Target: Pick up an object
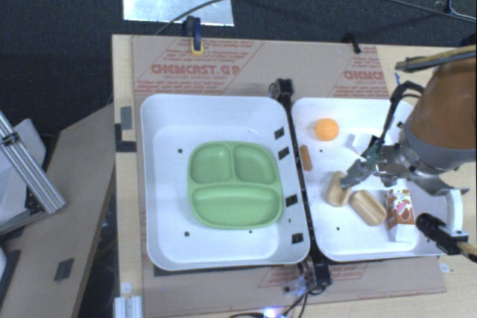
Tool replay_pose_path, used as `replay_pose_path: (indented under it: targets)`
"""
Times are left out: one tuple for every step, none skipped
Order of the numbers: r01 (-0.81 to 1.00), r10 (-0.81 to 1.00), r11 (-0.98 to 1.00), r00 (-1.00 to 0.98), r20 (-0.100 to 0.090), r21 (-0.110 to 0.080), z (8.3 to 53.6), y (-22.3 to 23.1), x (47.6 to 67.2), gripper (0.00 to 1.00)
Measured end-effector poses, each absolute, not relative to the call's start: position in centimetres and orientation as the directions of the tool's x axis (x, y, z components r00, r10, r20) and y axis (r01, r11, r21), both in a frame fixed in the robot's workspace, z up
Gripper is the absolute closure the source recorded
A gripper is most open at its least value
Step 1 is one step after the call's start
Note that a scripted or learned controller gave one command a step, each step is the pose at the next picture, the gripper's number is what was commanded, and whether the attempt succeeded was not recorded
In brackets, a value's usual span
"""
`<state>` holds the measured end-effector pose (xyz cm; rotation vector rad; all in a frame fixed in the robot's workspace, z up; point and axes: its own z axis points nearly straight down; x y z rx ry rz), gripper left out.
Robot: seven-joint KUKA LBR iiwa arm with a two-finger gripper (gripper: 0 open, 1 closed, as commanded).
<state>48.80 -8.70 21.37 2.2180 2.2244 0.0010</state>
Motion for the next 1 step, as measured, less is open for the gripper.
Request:
replay_pose_path:
  targets:
    - [1.000, 1.000, 0.001, -0.001, 0.001, -0.003, 17.01, -8.20, 49.26, 0.00]
